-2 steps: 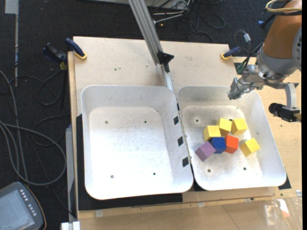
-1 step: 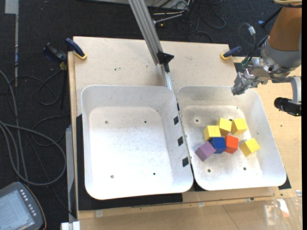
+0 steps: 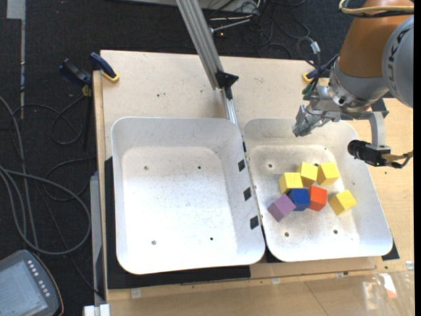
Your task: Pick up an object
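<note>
Purple foam cube (image 3: 282, 207) lies nearest, in the right white bin (image 3: 368, 239). My gripper (image 3: 304, 128) hovers above the far rim, grip state indiscernible. Nothing picked yet.

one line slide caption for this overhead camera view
KUKA arm's gripper above the right bin's far edge; yellow, blue, orange and purple blocks clustered inside.

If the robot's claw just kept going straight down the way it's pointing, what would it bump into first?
Probably the bare white floor of the right bin, near its back edge. The claw points down and slightly left there, short of the cluster of blocks. Depth is hard to judge from this slanted view.
</note>
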### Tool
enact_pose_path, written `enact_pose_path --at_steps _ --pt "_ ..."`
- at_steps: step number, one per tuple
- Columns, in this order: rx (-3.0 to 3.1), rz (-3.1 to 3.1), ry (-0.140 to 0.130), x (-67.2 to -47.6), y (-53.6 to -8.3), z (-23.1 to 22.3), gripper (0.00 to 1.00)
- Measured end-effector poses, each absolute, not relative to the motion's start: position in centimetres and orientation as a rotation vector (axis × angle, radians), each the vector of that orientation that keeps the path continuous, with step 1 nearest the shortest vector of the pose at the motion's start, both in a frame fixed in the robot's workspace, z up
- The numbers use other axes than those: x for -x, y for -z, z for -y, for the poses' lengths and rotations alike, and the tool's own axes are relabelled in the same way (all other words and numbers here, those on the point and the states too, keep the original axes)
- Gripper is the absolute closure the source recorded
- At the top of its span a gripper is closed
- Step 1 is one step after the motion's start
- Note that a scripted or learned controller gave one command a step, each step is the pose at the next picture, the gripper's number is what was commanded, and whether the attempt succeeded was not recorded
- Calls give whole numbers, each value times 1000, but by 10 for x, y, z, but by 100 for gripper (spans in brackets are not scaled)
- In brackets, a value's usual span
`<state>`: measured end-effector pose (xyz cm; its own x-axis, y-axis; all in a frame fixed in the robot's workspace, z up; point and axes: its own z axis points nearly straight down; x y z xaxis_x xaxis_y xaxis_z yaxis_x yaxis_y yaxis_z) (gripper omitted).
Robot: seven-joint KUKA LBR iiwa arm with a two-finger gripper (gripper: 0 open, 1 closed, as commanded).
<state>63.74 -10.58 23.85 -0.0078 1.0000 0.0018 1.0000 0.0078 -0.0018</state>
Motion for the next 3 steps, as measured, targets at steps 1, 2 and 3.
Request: enact_pose_path --at_steps 1,2,3 --pt "2210 2230 3 -633 -248 48 100" --pt "2209 2229 0 -618 -240 -9 100" --pt "2210 2230 3 -611 -247 -66 100"
